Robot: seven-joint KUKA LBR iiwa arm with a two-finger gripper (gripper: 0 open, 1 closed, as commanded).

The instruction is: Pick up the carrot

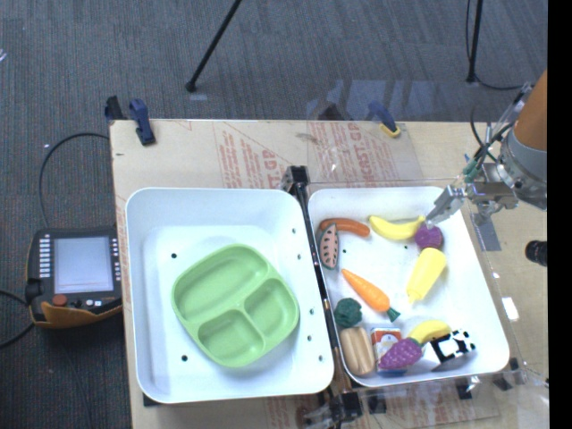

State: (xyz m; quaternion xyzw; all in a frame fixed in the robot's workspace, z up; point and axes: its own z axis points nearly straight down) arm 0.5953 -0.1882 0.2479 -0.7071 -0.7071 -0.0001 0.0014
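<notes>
Lying mid right bin (487, 271), toy carrot (368, 290): likely light, rigid, slick plastic; grasp across thick orange middle. Gripper (444, 206) at frame's right; grip state untellable.

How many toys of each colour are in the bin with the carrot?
Yellow: 3 (banana, squash, one by the cow)
Orange: 2 (carrot, sausage)
Purple: 2
Green: 1
Other: 4
Total: 12

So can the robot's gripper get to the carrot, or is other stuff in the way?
Probably yes. The carrot lies flat in the right bin's middle with nothing on top of it. The gripper hovers near the bin's far right corner, over the banana and purple ball.
</notes>
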